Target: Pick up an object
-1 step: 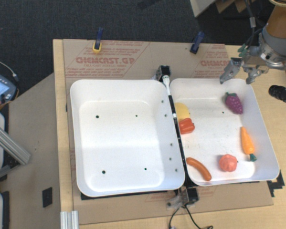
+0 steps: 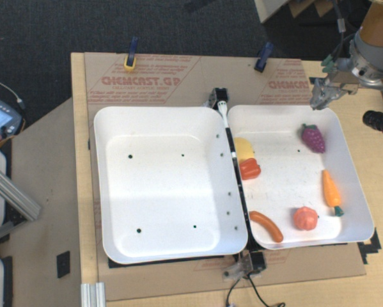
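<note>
Brown cardboard lines the desk, red print on it reading roughly "CHEMCAST", repeated to the right. Moving across: left bin, then right bin, where a yellow piece and red pepper sit by the divider, a sausage near the front, a peach-coloured fruit, a carrot, purple grapes. Far right, the jaws hang over the bin's back corner, nothing seen in them; open or closed, can't tell.
</note>
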Robot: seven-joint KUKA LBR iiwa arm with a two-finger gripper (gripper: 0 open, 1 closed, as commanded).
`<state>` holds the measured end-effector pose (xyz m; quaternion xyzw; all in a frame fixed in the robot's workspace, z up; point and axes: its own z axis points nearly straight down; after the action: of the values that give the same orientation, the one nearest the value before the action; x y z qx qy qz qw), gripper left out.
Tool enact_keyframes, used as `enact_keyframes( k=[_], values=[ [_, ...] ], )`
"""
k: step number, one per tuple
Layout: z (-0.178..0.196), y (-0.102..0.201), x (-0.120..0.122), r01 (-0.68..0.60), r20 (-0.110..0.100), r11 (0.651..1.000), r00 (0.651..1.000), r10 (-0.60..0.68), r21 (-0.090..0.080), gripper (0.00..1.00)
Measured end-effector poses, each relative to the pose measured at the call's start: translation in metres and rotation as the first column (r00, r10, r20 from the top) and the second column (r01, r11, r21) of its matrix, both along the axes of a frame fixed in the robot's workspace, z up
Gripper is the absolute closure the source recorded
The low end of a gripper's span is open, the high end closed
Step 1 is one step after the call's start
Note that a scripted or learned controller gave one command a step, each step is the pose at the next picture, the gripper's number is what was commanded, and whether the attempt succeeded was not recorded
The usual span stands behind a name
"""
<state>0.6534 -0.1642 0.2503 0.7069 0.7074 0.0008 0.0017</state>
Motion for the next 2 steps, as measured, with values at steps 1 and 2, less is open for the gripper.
enact_keyframes(
  k=[1, 2],
  values=[
    [0.115, -0.055, -0.011, 0.005, 0.011, 1.0, 1.0, -0.005, -0.007, 1.0],
    [0.151, -0.029, -0.026, -0.002, 0.005, 1.0, 1.0, 0.002, -0.002, 1.0]
  ],
)
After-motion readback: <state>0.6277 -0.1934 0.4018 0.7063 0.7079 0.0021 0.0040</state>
